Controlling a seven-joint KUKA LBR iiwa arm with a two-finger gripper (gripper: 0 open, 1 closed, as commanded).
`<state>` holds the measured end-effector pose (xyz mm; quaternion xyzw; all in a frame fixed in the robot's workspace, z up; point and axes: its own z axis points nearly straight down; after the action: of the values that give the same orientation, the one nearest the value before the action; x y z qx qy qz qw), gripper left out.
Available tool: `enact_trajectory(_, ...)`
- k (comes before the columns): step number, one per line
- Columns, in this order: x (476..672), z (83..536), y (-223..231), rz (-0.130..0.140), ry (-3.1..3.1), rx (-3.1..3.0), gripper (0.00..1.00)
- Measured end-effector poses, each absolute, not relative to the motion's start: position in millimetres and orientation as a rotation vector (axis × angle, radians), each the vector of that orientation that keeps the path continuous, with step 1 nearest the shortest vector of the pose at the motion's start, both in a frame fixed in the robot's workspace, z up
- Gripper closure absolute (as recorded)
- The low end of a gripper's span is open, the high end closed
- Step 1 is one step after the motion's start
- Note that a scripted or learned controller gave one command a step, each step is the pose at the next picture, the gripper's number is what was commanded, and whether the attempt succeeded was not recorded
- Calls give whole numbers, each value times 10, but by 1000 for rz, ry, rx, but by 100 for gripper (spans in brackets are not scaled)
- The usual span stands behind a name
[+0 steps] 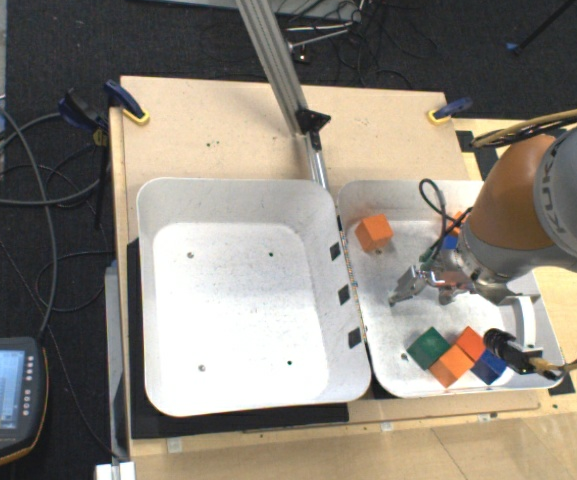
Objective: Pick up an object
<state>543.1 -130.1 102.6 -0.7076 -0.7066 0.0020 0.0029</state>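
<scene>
The gripper hangs over the middle of the right bin, claw apart and holding nothing, ready to grab a block like the orange cube

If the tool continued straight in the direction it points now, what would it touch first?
The tool points left and slightly down over the right bin. Probably it would touch the bare bin floor first; the orange cube lies off that line. Depth is unclear.
</scene>
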Motion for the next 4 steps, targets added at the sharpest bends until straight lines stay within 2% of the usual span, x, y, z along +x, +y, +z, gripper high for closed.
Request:
enact_trajectory(1, 5431, 948, -1297, 1, -2220, -2221, 0)
enact_trajectory(2, 5437, 1054, -1300, -1, -2221, -2223, 100)
enact_trajectory(4, 5607, 2104, -1254, -5, -2230, -2220, 100)
